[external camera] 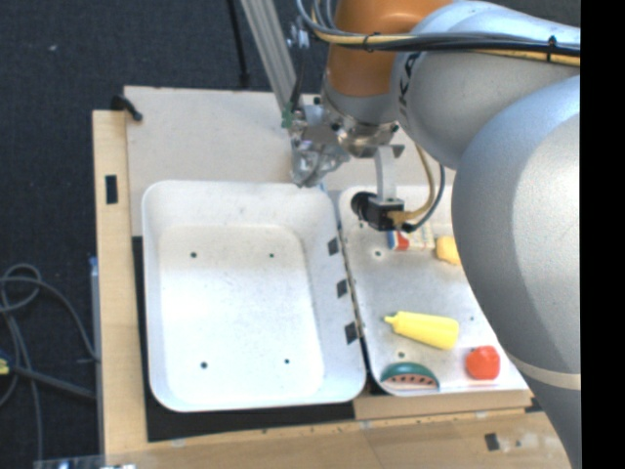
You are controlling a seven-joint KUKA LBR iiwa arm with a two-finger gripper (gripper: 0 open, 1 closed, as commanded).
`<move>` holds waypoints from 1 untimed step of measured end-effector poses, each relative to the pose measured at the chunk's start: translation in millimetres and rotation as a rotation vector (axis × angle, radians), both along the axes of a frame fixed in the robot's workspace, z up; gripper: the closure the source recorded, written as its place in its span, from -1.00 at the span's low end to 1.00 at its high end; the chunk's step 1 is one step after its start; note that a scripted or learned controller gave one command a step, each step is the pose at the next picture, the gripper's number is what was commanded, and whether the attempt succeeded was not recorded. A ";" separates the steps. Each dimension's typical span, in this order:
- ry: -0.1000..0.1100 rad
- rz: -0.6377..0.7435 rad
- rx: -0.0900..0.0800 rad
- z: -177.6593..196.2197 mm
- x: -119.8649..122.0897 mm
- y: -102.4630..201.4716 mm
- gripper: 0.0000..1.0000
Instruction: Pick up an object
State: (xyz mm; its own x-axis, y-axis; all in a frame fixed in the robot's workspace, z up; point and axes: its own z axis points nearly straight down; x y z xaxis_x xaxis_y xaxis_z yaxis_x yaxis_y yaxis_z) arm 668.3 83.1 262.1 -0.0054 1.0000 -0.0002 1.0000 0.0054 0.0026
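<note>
My gripper (311,169) hangs over the far rim of the left bin (156,262), close to the divide between the two bins. The right bin (376,291) holds the objects. A yellow bottle-shaped piece (422,328) lies near its front. Beside it sit a red round object (482,362) and a watermelon slice (410,376) at the front rim. Farther back lie a small yellow object (447,250) and a small red and blue piece (395,241). All of these lie apart from the gripper. The arm hides the right bin's far right part.
A slanted metal rail (266,37) rises behind the gripper. A black fitting with a cable (376,208) hangs from the wrist over the right bin's back. The bench's wooden edge (112,262) runs along the left, with cables (29,330) on the floor beyond.
</note>
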 end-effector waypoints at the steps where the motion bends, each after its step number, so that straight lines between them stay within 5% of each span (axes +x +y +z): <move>1: 0.002 0.000 -0.003 0.2 -0.5 -2.7 -1.00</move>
